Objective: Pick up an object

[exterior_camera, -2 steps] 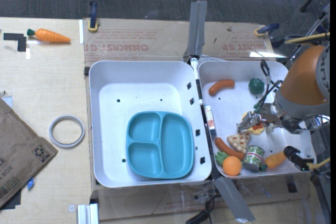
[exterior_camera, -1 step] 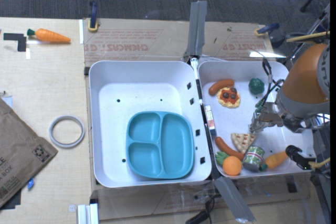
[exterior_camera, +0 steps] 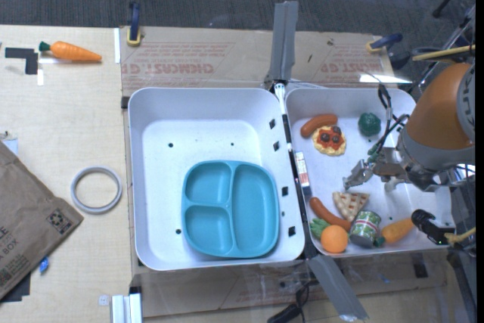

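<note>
The gripper (exterior_camera: 361,175), its fingers seemingly spread and holding nothing, is poised at twelve o'clock of the waffle wedge (exterior_camera: 350,203), which could be nudged aside if misaligned.

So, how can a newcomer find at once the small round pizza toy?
Look in the right white bin, near its far wall. The small round yellow pizza toy lies just below an orange-red sausage, left of a dark green lump. It alone carries red and dark dots.

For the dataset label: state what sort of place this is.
Most likely a robotics lab bench set up for grasping trials: two white bins clamped over cardboard, toy food such as a pizza slice and an orange, and a grey robot arm.
</note>
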`<state>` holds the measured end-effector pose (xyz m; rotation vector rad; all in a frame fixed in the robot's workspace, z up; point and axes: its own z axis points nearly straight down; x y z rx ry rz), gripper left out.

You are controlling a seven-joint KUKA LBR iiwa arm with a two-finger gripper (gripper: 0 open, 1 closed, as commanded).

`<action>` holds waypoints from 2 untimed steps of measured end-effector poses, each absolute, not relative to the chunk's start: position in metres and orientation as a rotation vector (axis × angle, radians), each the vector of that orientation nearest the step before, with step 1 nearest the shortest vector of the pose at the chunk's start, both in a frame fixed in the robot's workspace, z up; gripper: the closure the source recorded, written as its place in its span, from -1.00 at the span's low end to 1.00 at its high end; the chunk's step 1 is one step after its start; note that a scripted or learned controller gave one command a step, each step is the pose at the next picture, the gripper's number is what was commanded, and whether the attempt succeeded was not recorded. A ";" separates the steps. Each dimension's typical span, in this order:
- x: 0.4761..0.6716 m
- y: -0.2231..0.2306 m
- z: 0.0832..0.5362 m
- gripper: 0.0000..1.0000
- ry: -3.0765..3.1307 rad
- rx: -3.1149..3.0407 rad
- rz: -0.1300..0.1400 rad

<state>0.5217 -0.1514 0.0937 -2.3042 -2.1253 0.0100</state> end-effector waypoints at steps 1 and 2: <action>0.614 -0.162 0.093 -1.00 -2.119 -2.315 0.007; 0.653 -0.127 0.087 -1.00 -2.165 -2.247 0.031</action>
